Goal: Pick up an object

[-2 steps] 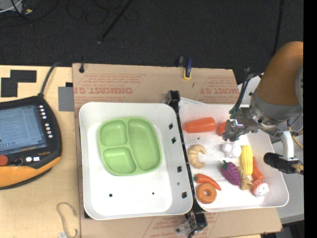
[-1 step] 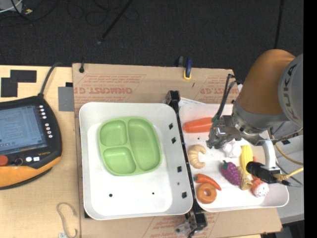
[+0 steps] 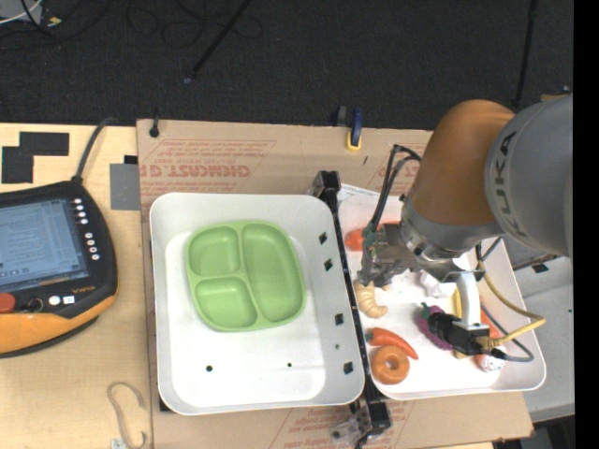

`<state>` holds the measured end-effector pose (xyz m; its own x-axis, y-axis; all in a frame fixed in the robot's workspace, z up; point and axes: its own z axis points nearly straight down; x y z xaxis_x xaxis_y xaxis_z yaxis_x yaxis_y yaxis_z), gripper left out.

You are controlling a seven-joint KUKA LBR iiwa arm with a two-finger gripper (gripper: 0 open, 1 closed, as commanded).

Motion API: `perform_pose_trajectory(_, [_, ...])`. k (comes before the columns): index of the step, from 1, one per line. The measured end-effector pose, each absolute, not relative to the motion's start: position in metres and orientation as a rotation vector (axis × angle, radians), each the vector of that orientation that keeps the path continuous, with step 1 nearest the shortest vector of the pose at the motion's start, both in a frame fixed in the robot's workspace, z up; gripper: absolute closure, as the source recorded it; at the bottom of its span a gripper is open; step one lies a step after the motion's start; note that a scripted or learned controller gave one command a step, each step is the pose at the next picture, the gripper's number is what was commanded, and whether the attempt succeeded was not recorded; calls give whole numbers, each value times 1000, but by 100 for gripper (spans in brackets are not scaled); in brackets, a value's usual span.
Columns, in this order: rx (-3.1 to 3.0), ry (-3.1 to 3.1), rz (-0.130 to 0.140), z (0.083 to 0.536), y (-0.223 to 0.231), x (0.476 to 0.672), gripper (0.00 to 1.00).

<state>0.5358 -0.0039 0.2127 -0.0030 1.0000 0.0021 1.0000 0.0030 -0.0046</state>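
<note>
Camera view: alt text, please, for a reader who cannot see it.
A grey and orange arm reaches over the right bin, its tool low above a croissant among toy foods. The left bin holds a green divided plate.

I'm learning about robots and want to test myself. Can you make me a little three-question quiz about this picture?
1. True or false: the green plate has three sections.
2. Which bin does the green plate sit in? A) the left bin B) the right bin
3. Fill in: the orange doughnut-shaped toy lies near the ____ edge of the right bin, as the camera sees it.

Key
1. True.
2. A. The arm's tool is over the right bin, beside a pale croissant-shaped toy.
3. Front (the bottom of the picture).
</note>
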Motion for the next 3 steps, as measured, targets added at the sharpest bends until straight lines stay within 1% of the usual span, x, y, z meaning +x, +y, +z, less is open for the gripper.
perform_pose_trajectory(1, [-2214, -2225, -1, 234, 52, 528, 100])
perform_pose_trajectory(2, [-2221, -2218, 3, 233, 52, 533, 100])
perform_pose_trajectory(3, [-2219, -2219, 7, 221, 47, 531, 100])
